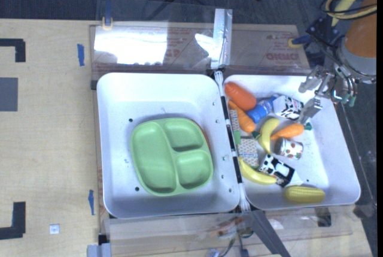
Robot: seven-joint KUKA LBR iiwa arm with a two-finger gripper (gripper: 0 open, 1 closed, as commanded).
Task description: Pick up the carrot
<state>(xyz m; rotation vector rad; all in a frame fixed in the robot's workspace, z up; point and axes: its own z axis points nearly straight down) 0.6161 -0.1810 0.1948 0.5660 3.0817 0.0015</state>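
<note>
While my pincer hangs over the right bin's far right, how wide it gapes I cannot tell. Carrot: mid-bin, atop clutter, just above a banana. Long axis left-right, green tip right. I should close across that axis, dropping squarely over its middle.

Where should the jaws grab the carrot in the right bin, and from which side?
Grip the carrot across its thick orange middle, coming straight down from above. It lies roughly flat, on top of the pile, green end toward the bin's right wall, tip against a banana. Its long sides look free, so closing across its width seems safest. The gripper hangs just above its green end.
</note>
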